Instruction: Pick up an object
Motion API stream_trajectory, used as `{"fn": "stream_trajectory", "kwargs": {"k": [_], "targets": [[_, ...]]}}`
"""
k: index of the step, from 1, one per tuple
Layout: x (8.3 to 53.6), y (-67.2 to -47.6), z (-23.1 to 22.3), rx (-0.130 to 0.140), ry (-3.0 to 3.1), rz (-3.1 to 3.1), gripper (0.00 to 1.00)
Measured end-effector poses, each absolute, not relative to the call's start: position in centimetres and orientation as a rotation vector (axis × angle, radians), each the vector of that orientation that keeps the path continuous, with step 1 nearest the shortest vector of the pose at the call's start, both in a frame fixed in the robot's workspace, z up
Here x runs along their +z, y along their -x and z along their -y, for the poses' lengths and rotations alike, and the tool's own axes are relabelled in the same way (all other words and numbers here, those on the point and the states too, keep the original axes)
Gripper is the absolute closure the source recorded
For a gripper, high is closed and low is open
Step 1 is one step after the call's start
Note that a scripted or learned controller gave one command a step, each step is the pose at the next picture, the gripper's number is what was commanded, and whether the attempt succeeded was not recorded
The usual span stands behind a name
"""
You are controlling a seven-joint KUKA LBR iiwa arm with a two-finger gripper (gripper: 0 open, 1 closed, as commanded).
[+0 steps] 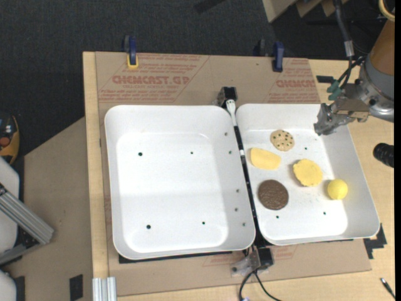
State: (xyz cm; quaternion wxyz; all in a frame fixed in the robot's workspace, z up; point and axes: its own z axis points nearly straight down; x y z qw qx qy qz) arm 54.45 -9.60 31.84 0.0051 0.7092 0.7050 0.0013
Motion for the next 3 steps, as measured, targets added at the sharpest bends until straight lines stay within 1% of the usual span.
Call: {"fn": "stream_trajectory", "kwargs": {"k": [1, 2, 3], "targets": [[30.6, -48.8, 3.6, -0.003, -2.221, -2.231, 1.00], [34.0, -47.9, 12.7, 0.000, -2.226, -2.206, 1.00], [38.7, -47.9, 18.4, 0.003, -2.220, -2.209, 1.00]]}}
